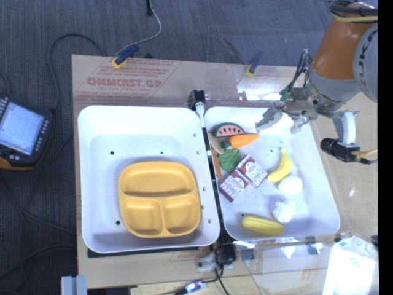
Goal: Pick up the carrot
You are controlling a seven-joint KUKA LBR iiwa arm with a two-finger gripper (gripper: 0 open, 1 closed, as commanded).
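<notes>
Carrot (243, 140) lies in right bin (319, 165), far-left corner, beside watermelon slice (227, 129), green leafy piece (229, 158) near its blunt end. Gripper (284, 119) hovers just right of carrot tip, fingers spread, nothing between them. Carrot likely light, rigid toy plastic, smooth and tapered; may slip toward tip. Best hold: across thick middle, clear of neighbours. Yellow tray (159, 198) in left bin.

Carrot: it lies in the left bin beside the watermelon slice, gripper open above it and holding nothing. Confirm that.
Wrong bin. The camera view shows the carrot in the right bin, beside the watermelon slice; the left bin holds the yellow tray. The rest stands: the gripper is open above it and holds nothing.
</notes>
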